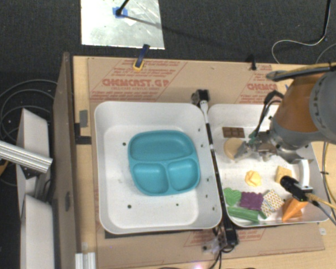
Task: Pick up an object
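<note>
2 white bins on bench: left bin (109,167) holds blue divided tray (163,161), right bin (235,114) holds small objects. Arm (311,108) enters from right of frame. Gripper (252,147) low at centre of right bin; jaw state: cannot tell. Likely target: tan round piece (233,147), touching or just left of gripper tip; no clear long axis, no pointing direction. Brown block (233,131) just above it. Yellow piece (253,178) below gripper.

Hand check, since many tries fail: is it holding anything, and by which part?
Cannot be told: the hand sits by the tan round piece, its grip unclear.
</note>
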### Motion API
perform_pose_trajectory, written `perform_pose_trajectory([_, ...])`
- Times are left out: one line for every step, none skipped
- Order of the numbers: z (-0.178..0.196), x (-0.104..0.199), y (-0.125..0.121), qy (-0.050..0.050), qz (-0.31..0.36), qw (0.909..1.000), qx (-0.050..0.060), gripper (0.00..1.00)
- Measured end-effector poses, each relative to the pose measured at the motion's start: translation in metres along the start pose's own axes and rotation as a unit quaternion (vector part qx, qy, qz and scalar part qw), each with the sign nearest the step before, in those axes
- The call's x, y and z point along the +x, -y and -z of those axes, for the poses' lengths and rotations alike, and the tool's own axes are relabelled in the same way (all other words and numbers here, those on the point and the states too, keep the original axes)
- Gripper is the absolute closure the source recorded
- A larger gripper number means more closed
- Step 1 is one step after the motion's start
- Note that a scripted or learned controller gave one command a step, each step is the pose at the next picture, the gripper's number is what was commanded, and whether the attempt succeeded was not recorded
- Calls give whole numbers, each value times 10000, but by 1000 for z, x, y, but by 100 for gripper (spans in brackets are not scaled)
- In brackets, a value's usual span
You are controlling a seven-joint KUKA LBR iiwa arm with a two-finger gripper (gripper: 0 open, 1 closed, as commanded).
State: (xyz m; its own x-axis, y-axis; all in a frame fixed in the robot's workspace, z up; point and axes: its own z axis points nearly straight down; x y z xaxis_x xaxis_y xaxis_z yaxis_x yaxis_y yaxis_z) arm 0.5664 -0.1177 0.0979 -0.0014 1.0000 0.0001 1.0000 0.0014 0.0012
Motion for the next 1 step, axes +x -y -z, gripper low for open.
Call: perform_pose_trajectory([-14,16,-48,-1,27,10000,-19,0])
